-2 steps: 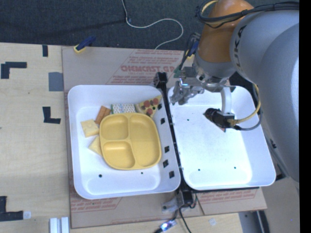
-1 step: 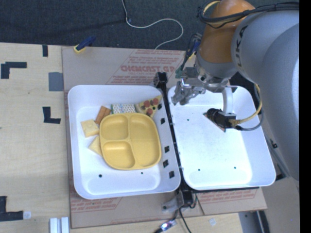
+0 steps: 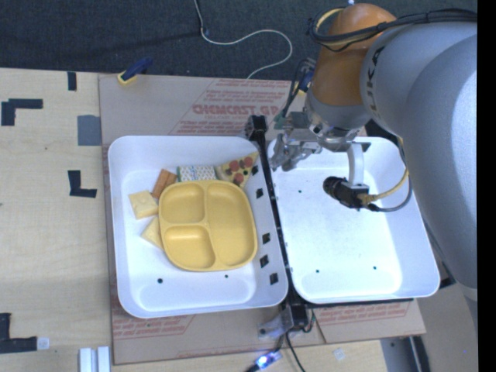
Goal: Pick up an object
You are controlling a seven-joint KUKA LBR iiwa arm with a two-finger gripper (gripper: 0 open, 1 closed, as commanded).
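The gripper (image 3: 298, 152) hangs over the far left corner of the right bin (image 3: 349, 270), close to the divider where the two bins meet, with the grey arm (image 3: 434, 91) and its orange band (image 3: 345, 49) rising behind it toward the right. Whether the jaws are open or closed cannot be told from this angle, since the metal parts at the wrist blur together against the white floor, and nothing can be seen between them. Just right of the jaws and a little nearer the camera, a small black fitting with a yellowish cable (image 3: 349, 192) hangs off the wrist over the right bin's floor. All the loose things lie to the left of the jaws, across the divider in the left bin (image 3: 186, 301). Nearest the jaws, just over the divider, is a small multicoloured toy (image 3: 240, 169) at the far edge of that bin. Next to it, farther left, sits a patterned green and white piece (image 3: 196, 173), then an orange-brown block (image 3: 163, 181) and a pale cracker-like square (image 3: 143, 204). A yellow divided plate (image 3: 208, 225) fills the middle of the left bin, left of the jaws and nearer the camera, overlapping the edges of those smaller pieces.
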